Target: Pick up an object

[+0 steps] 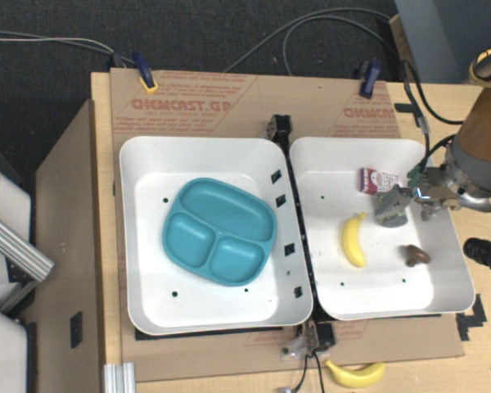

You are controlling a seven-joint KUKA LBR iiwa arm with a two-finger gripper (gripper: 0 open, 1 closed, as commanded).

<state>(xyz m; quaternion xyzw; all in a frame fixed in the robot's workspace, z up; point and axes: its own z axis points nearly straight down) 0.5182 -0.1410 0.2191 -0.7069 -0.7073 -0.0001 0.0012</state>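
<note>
Grey metal gripper (392, 205) is hanging low over the right-hand white bin (446, 289); whether it is gripping anything, I cannot tell. Just behind it a small purple-and-white carton (373, 179) is lying. Beside it, nearer me, a yellow banana (353, 241) is resting, a small brown lump (416, 256) nearby. Well off in the other bin, a teal sectioned plate (219, 230) is sitting.

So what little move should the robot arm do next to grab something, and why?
Probably a small slide toward the banana, then down. The gripper hangs over the right bin between the small purple and white carton and the banana, with nothing seen in its hold. The banana lies alone on bare white floor, apart from the brown lump, so it looks like the easiest target.
</note>
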